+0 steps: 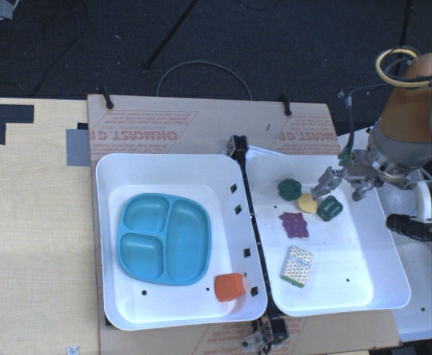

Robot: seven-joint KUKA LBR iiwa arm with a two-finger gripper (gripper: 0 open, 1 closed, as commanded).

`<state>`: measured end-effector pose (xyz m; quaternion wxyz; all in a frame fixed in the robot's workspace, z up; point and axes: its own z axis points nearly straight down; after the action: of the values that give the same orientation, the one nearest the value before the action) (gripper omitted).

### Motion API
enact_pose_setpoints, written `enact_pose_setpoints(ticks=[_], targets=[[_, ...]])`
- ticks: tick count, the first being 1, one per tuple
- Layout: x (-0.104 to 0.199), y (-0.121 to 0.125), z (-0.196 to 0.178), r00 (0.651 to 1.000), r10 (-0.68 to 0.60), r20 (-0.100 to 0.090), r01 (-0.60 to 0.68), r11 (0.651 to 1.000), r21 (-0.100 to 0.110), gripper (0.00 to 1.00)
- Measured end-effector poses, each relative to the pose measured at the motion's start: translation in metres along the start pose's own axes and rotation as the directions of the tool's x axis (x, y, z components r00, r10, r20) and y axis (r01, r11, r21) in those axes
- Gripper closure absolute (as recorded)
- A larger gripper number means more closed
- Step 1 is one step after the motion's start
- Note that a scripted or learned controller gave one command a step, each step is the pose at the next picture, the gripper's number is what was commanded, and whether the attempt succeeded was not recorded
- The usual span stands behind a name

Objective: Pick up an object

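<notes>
The right bin holds a dark green lump, a yellow piece, a dark green cylinder, a purple flat piece and a patterned white packet. My gripper hangs over the bin's upper right part, just above and right of the green cylinder. Its fingers stand spread, and nothing lies between them.
The left bin carries a blue divided plate and an orange block near its front right corner. A black divider separates the two bins. Cardboard lies under them, and the arm's body fills the right edge.
</notes>
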<state>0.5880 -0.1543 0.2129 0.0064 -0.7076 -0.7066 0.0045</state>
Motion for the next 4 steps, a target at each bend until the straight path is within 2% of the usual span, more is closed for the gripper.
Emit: enact_pose_setpoints(ticks=[1,2,3,4], targets=[[0.000,0.003,-0.007,1.000,-0.002,0.002,0.002,1.000,-0.012,0.00],[0.004,-0.003,0.055,1.000,-0.002,0.000,0.002,1.000,-0.007,0.00],[0.011,0.004,0.109,1.000,-0.003,0.000,0.003,1.000,-0.008,0.00],[0.012,0.006,0.124,1.000,-0.001,0.002,0.001,1.000,-0.015,0.00]])
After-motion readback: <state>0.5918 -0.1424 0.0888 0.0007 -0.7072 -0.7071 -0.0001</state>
